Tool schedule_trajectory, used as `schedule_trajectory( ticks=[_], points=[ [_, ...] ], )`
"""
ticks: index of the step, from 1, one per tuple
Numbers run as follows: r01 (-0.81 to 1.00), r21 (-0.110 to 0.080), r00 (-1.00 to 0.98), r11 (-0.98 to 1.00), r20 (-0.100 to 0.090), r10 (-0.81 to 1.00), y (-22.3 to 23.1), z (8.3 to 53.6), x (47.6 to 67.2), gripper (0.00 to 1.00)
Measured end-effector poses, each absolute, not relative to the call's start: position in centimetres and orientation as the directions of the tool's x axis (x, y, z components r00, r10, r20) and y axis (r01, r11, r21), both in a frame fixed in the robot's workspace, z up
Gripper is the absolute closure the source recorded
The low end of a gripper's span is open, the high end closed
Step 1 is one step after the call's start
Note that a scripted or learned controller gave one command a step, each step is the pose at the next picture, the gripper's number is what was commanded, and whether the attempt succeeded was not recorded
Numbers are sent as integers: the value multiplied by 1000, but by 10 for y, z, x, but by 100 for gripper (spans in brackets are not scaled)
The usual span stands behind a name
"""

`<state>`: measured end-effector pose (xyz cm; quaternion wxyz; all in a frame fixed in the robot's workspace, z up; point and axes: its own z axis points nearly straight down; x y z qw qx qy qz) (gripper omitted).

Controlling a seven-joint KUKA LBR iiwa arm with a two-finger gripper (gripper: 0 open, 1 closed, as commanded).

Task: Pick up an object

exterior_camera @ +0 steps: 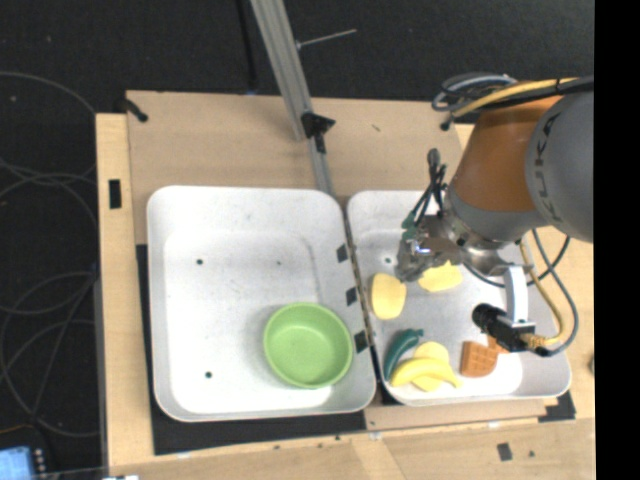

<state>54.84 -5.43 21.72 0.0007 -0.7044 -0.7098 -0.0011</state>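
the grey arm (pixel 520 168) with its orange band, the nearest thing to the lens, reaches in from the right and hangs over the right bin (pixel 385 213), one of two shallow white bins set side by side on a wooden counter (pixel 220 138). its tool (pixel 418 253) is down in the upper middle of that bin, just above and between two pale yellow pieces: one yellow piece (pixel 387 295) close to the bin's left wall and another yellow piece (pixel 441 277) partly tucked under the wrist. whether the tool is spread or pressed together cannot be told from this angle (the wrist and dark cables crowd over it), and nothing can be seen between its fingers. toward the near edge of the right bin lie a banana (pixel 425 368), a dark green item (pixel 401 344) touching the banana's upper left, and an orange waffle-like block (pixel 478 360) just to the right of the banana. a black fitting (pixel 497 326) on the arm hangs just above that block. in the left bin (pixel 200 248) a green bowl (pixel 307 344) sits upright in the near right corner, well apart from the tool. a grey metal pole (pixel 285 58) slants down from the top of the frame to the gap between the bins.
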Motion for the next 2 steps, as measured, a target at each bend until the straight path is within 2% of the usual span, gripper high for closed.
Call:
schedule_trajectory(
  ticks=[1, 2],
  points=[
    [1000, -2, -8, 8, 3, 1000, 1, 214, 550, 100],
    [1000, 0, -3, 3, 1, 1000, 44, 228, 561, 100]
  ],
)
